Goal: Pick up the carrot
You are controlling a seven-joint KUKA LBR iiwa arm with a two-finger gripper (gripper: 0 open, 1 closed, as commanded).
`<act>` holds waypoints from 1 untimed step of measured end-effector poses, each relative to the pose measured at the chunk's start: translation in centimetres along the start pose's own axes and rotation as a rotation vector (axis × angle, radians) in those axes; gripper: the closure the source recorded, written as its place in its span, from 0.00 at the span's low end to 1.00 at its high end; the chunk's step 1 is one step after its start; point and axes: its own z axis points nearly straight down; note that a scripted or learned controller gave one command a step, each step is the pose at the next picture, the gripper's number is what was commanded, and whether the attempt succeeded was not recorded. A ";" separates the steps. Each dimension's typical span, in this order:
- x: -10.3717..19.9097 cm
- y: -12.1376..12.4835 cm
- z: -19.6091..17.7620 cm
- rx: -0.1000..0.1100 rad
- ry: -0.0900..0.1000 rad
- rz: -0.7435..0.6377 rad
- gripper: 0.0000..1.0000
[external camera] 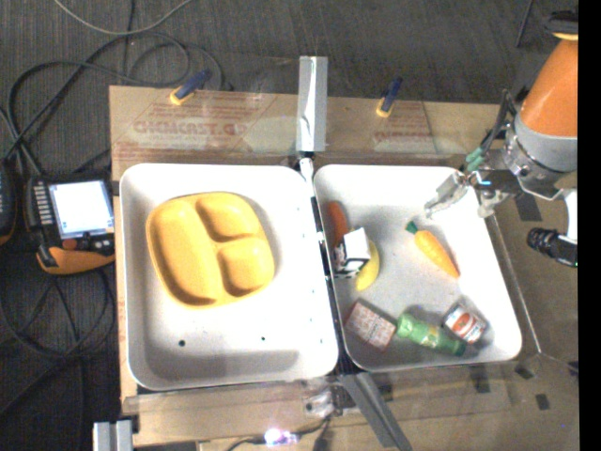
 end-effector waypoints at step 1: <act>-3.2 0.9 15.2 -0.002 0.001 0.033 0.00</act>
